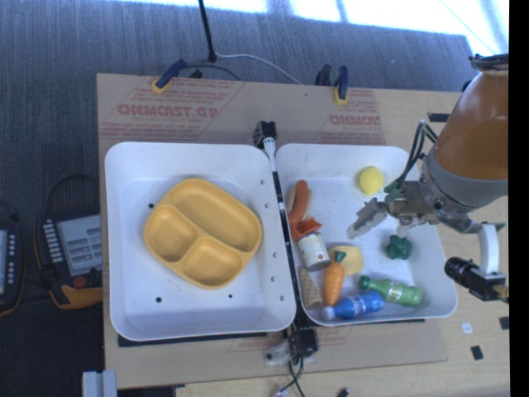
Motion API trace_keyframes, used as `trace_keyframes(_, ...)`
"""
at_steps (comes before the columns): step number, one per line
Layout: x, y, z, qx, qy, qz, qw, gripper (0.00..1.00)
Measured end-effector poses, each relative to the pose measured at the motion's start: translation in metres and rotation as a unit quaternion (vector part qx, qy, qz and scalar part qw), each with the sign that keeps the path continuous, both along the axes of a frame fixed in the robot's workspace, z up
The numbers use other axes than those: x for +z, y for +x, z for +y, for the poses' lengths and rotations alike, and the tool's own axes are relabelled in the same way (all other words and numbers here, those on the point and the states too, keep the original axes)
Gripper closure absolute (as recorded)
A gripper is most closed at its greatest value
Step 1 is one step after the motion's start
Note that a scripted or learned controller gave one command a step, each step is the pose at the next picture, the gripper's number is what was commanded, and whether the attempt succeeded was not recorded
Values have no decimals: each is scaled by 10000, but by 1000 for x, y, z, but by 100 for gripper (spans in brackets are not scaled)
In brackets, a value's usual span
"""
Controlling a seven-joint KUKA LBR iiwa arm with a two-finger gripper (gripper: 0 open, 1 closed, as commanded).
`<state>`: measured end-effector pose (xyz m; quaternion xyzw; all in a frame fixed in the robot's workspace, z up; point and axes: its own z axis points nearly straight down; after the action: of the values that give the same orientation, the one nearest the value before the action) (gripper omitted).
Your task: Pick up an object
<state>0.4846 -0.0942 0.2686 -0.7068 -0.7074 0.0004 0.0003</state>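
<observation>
Grey arm with orange band enters from the right of the frame, wrist over the right shallow white bin [430,308]. Two-finger gripper [374,216] sits centre-right of the frame above the bin floor; fingers [364,220] spread apart, nothing between them.

Right bin contents: small yellow ball [371,179] at upper centre, just above the gripper. Dark green broccoli-like toy [399,246] just below and right of the gripper. Orange-red sausage-shaped toy [298,200] along the left wall, a small white canister with red top [312,249] below it. Pale yellow wedge [350,259], orange plastic carrot [333,283], green bottle [393,289] and blue bottle [356,306] clustered lower centre to lower right.

Left white bin [124,246] holds a yellow three-compartment plastic plate [202,231], centre-left of the frame.
</observation>
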Motion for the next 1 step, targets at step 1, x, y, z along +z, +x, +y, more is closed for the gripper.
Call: trace_keyframes(1, -85, -1, 41, -2, 2, 10, 10000, 0)
